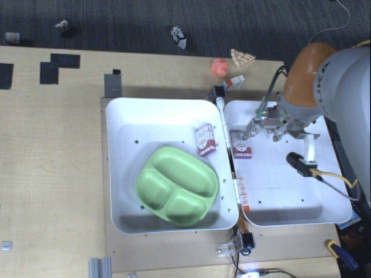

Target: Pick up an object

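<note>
A green divided plate (177, 184) lies tilted in the left bin (124, 132), filling its near half. A small red and white carton (205, 139) stands by that bin's right wall. In the right bin (278, 196), a red and white packet (240, 145) lies at the left wall. My gripper (259, 125) hangs over the right bin's far left part, just up and right of the packet. Nothing shows between its tips.
Behind the bins on the bench lie an orange ball (218, 67), a pizza-slice toy (242, 57) and a small red-tipped tube (234, 82). A strip with red print (241, 191) lies along the divider between the bins. My arm covers the right bin's far right side.
</note>
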Controlling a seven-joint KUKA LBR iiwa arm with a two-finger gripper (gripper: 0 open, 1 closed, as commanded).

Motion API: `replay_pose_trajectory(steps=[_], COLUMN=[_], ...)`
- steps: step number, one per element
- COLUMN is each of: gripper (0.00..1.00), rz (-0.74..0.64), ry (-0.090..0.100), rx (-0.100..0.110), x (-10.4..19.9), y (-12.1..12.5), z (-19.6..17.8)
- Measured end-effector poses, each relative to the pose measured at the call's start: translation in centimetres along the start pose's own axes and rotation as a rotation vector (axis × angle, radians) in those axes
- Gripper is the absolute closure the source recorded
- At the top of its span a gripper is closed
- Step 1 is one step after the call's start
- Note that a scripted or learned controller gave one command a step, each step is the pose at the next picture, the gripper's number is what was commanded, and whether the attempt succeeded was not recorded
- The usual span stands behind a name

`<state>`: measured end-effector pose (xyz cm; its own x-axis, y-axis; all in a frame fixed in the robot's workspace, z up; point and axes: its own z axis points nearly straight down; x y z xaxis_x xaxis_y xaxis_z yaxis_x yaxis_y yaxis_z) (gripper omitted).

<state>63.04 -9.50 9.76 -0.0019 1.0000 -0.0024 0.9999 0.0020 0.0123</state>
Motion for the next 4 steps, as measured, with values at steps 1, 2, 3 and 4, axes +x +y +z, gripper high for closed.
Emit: replay_pose_trajectory(steps=[1,2,3,4], gripper=[0.0,1.0,1.0,0.0], rz=[0.0,-0.001,-0.003,-0.003], ry=[0.001,0.004,0.001,0.002], rx=[-0.009,-0.015,0.005,0.008], x=[0.6,0.7,-1.5,-1.5], y=[-5.4,-5.1,2.0,1.9], z=[0.6,-0.7,-8.8,-8.7])
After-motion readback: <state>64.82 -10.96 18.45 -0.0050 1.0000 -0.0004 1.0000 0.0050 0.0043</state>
